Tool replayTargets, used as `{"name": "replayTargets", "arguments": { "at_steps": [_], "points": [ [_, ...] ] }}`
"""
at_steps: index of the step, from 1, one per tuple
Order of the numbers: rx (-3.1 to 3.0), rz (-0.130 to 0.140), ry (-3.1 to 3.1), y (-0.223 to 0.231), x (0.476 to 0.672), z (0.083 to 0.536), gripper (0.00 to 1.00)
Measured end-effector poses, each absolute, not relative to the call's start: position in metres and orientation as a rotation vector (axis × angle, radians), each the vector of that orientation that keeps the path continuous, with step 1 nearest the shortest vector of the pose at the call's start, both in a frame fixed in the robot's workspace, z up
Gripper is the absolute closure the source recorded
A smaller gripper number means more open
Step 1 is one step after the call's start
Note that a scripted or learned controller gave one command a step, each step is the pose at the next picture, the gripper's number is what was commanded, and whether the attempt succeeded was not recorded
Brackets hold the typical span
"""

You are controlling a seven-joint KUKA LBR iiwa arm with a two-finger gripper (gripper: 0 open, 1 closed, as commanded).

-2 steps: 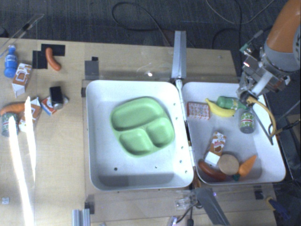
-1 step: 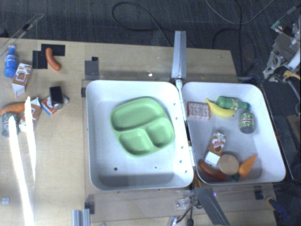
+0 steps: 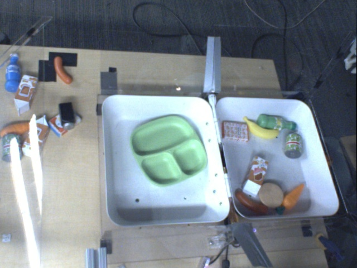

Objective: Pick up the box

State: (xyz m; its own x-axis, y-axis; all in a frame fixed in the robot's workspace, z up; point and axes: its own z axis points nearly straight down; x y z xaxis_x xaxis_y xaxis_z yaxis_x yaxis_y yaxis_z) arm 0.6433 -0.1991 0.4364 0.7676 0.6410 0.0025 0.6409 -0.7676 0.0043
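At the near edge of the bench, a metal bracket [image 3: 222, 241] and a grey strut [image 3: 255, 252] sit just below the seam where the two bins meet; above them, the near corner of the right bin [image 3: 321, 166] holds a crowded cluster: a dark red sausage [image 3: 249, 202], a round tan bun [image 3: 271, 194] touching it, a carrot [image 3: 294, 195] tilted against the bun's right side, a small white block [image 3: 251, 188], and an upright brown-and-white carton [image 3: 258, 169] just behind the block.

The box [image 3: 235, 130], flat, reddish and patterned, lies in the far left part of the right bin, close beside the wall it shares with the left bin [image 3: 120, 166]; a banana [image 3: 261, 129] lies just to its right, nearly touching; a green bottle [image 3: 276, 121] lies on its side behind the banana, and a can [image 3: 292, 144] stands near the bottle, well apart from the box; open white floor separates the box from the carton.

Whether the gripper is released or clenched cannot be told, nor how the box lies relative to it; nothing grips the box, which rests flat on the bin floor.

The left bin holds a green divided plate [image 3: 169, 149] near its middle; on the bare bench [image 3: 78, 194] to the left lie a blue bottle [image 3: 12, 71], an orange sausage [image 3: 63, 70] and several small cartons.
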Motion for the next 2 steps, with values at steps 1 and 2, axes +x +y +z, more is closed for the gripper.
{"name": "replayTargets", "arguments": {
  "at_steps": [1,2],
  "points": [
    [3.004,0.001,0.918,-0.203,0.559,0.276,1.00],
    [3.042,0.004,0.777,-0.166,0.617,0.362,1.00]
  ]
}}
